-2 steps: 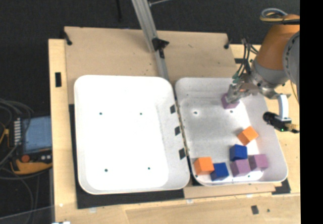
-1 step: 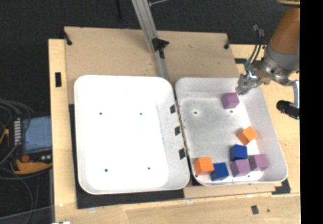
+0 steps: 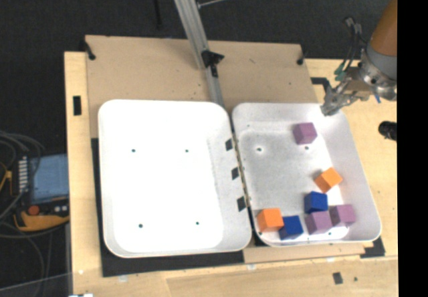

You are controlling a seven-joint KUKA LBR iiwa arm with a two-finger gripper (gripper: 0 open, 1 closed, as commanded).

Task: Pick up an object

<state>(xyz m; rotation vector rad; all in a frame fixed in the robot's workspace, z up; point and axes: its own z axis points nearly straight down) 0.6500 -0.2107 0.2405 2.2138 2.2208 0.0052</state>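
The right bin (image 3: 267, 122) holds several foam cubes. A purple cube (image 3: 305, 132) lies alone near its far side. An orange cube (image 3: 328, 179) sits by the right wall. Along the near edge lie another orange cube (image 3: 270, 219), two blue cubes (image 3: 291, 227) (image 3: 316, 202) and two purple cubes (image 3: 319, 221) (image 3: 344, 215). My gripper (image 3: 330, 108) hangs over the bin's far right corner, up and to the right of the lone purple cube. Nothing shows between its fingers.
The left bin (image 3: 167, 175) lies beside the right one, joined by black clips. A slanted metal post (image 3: 190, 18) rises behind the bins. A blue box with cables (image 3: 48, 178) sits off the bench at the left.
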